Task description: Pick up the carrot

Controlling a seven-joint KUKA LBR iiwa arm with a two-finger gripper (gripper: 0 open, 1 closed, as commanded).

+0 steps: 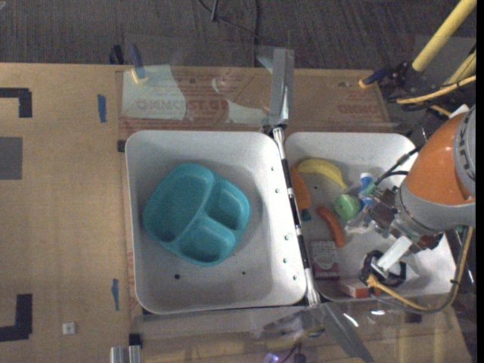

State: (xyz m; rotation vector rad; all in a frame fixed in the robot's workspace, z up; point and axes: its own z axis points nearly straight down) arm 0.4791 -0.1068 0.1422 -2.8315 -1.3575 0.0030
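Bench [60, 225] surface of tan board carries two shallow white bins side by side, and the right bin [431, 278] serves as the reference point. Left of it, touching along a shared edge, sits the left bin [151, 278], which holds a teal divided plate [197, 212]. Over the right bin's right side hangs the grey arm [442, 180] with its orange band. Its gripper [363, 206] sits near the middle of the right bin; whether it is apart or together cannot be told. A banana [321, 171] lies at that bin's upper left. The carrot [330, 225] lies left of centre, just beside a small green object [347, 205].
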